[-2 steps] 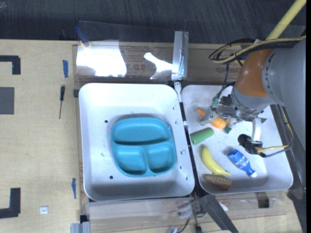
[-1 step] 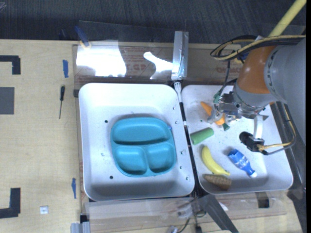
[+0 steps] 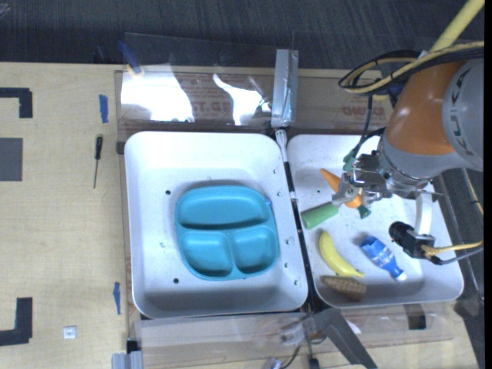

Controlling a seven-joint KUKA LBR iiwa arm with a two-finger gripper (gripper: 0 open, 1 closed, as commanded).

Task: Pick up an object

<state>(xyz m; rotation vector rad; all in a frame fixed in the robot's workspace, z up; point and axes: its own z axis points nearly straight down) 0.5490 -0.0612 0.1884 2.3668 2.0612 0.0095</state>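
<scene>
Bins sit side by side on the worktop (image 3: 54, 229): the left bin (image 3: 146, 206) holds a blue divided plate (image 3: 225, 231), and the right bin (image 3: 438, 283) holds the loose things. The arm (image 3: 430, 118) reaches in from the right, grey with its orange band over the upper part of the right bin, and its claw (image 3: 355, 191) hangs low over that bin's middle left. Whether the claw is spread or pressed together cannot be told from this slant. An orange carrot (image 3: 332, 179) lies just beside the claw, partly hidden by it, and nothing clearly shows it being pinched. A green block (image 3: 318, 216) lies just below the carrot, near the bin's left wall. A yellow banana (image 3: 336, 255) lies lower down, with a brown brush (image 3: 344, 285) touching its lower end. A blue bottle (image 3: 381, 256) lies tilted to the right of the banana, apart from it.
</scene>
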